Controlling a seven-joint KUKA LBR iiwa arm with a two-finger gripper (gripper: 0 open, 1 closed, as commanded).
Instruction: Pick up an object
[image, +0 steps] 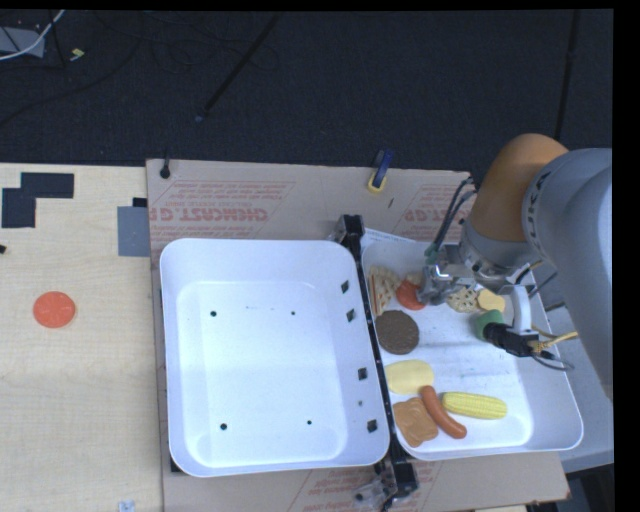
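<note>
Toy food lies in the right bin: nearest the camera a corn cob, a sausage touching it on the left, and a tan toast-like piece beside that. Just behind sits a pale yellow piece, then a round brown patty. Further back are a waffle-patterned wedge against the bin's left wall, a red tomato-like piece, a speckled cracker, a small yellow piece and a green item by a black fitting.

The left bin stands just beside it, the two touching along black clips. Both rest on a cardboard sheet with reversed red print, of which "CHEMCAST" can roughly be made out; the smaller lines are too blurred to read.

The arm reaches in from the right, its orange band above the wrist, bent downward so the gripper hangs low over the far part of the right bin, right beside the tomato-like piece and the cracker. Whether its fingers are spread or closed I cannot tell, nor whether anything is held
</note>
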